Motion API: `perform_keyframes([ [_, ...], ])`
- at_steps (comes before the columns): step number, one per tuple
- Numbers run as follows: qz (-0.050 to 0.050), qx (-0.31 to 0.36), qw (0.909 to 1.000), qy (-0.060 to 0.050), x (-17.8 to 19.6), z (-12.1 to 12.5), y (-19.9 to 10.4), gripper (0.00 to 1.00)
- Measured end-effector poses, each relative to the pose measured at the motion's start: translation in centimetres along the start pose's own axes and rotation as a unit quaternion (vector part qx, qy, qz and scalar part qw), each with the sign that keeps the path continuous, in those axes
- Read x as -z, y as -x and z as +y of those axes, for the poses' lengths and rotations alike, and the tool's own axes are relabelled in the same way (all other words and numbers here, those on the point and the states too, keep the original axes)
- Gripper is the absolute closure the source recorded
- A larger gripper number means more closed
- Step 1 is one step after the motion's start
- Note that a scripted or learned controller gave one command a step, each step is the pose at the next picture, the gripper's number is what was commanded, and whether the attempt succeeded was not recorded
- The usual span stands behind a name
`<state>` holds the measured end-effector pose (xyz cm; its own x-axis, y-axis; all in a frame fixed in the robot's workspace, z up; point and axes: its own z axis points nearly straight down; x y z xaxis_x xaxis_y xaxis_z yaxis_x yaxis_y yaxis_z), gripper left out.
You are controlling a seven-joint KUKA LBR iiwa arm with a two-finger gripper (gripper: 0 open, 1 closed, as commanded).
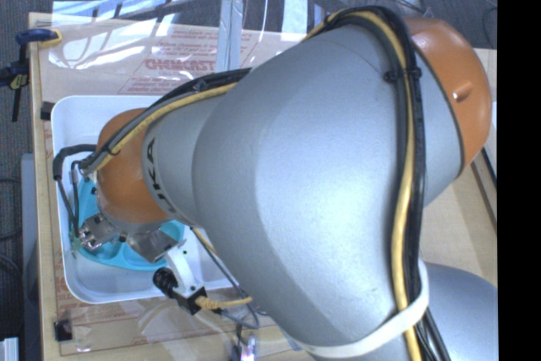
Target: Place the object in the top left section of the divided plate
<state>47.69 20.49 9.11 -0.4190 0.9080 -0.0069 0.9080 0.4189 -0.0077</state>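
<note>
A light-blue divided plate point(135, 254) lies in the near end of the left white bin point(63, 123), mostly covered by the robot's wrist; only slivers of blue show at the bin's left wall and floor. The gripper point(93, 232) sits low over the plate, its fingers hidden. The grey arm point(304, 199), orange band point(127, 173) above the wrist, crosses the bench from the right.

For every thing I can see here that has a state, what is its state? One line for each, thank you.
Grey KUKA arm with orange band: reaching in from the right, low over the left bin, hiding much of the bench.
Shallow white left bin: upright on the bench, mostly hidden by the arm.
Light blue divided plate: lying in the left bin, largely hidden under the wrist.
Gripper: down at the plate.
</note>
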Motion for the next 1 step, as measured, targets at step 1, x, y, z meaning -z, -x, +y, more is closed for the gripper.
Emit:
perform_keyframes([
  [1,0.003,0.053,0.9986,0.003,8.49,4.16,1.51,1.00],
])
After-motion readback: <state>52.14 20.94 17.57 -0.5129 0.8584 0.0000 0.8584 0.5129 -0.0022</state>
